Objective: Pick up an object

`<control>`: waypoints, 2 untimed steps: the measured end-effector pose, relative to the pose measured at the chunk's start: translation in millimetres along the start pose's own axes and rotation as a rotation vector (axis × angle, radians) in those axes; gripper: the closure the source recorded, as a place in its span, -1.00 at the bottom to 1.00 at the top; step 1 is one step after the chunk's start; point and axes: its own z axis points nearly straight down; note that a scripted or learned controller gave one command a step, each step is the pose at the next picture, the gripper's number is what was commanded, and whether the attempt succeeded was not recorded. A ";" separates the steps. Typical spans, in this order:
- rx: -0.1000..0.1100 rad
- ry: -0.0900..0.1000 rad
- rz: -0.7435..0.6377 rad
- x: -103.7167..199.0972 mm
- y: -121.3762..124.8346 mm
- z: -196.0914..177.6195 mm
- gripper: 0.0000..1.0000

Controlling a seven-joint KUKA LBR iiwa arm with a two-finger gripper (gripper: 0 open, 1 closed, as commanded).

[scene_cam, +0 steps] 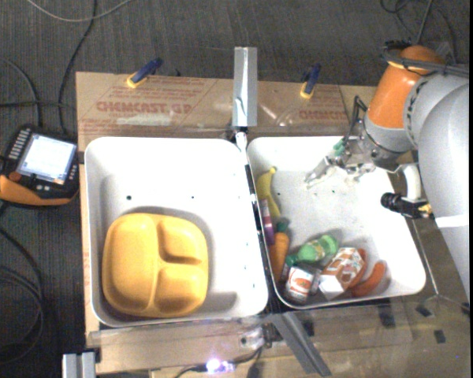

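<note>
1. The banana (267, 189) lies against the left wall of the right bin (414, 250), long axis running up and down the view, its stem end toward the far rim.
2. Below it the carrot (278, 252) lies along the same wall, its green top toward the banana.
3. Near the front rim, a green packet (318, 250), a small can (300, 282) and a red-and-white carton (339, 271) crowd together; their labels are too blurred to read.
4. An orange-red sausage-shaped piece (370, 278) lies tilted just right of the carton.
5. The tool (329, 171) hangs over the bare far part of the right bin, its prongs spread apart and clamped on nothing.
6. The left bin (173, 152) holds a yellow divided tray (156, 264).
</note>
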 end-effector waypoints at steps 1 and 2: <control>-0.041 -0.020 -0.065 49.1 -41.6 -1.3 -1.00; -0.047 -0.020 -0.065 49.6 -40.3 -11.8 1.00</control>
